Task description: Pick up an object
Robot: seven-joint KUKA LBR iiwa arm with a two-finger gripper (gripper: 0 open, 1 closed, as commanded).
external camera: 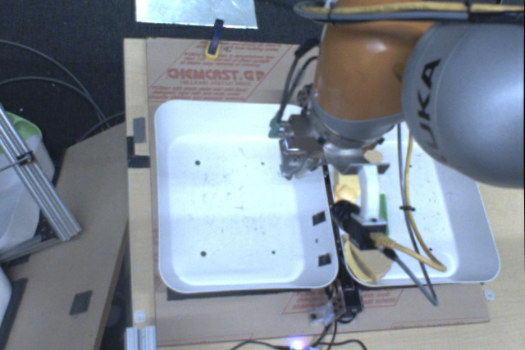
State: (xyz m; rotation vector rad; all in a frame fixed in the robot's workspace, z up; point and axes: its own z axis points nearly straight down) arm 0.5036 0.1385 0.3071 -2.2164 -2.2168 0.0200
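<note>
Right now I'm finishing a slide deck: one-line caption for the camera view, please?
KUKA iiwa arm, gripper over the left bin's right edge; pale tan objects lie in the right bin.

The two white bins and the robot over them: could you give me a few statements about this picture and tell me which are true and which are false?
1. The arm comes in from the right of the picture. True.
2. The left bin is piled with toys. False: only a few dark specks show on its floor.
3. The band above the wrist is blue. False: it is orange.
4. A tan thing lies in the right bin, partly hidden by the robot. True.
5. The gripper hangs over the right part of the left bin, near the divide between the bins. True.
</note>
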